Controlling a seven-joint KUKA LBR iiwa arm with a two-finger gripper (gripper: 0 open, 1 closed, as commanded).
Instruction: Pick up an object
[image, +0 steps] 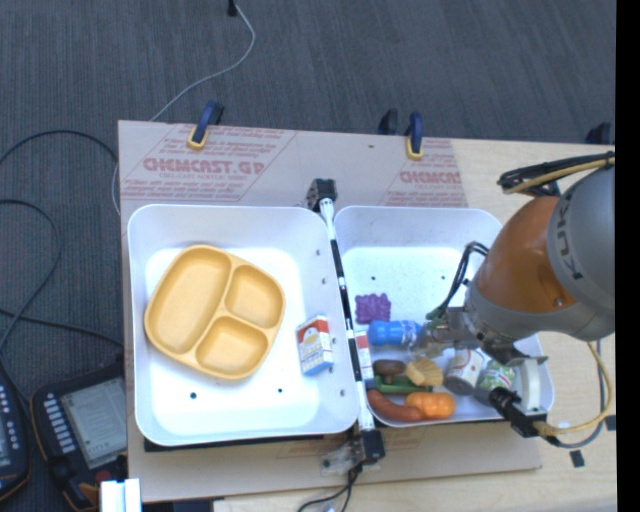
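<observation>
- Two white bins sit side by side on the table (200, 185): the left bin (170, 415) at centre-left of the frame, the right bin (420, 225) at centre-right.
- Lower right bin holds a heap: purple toy (373, 306), blue bottle (392, 333), orange carrot (431, 404), red sausage (392, 408).
- Gripper (452, 342) hangs over that heap; whether it is apart or together, I cannot tell.
- Left bin holds a yellow divided plate (213, 311) and a small carton (315, 345).

I see a robotics lab, I think: a wooden bench (330, 175) with clamps (206, 123) stands on grey office carpet (420, 60), loose cables (40, 290) run on the floor, and a control pendant (85, 420) lies beside it.
</observation>
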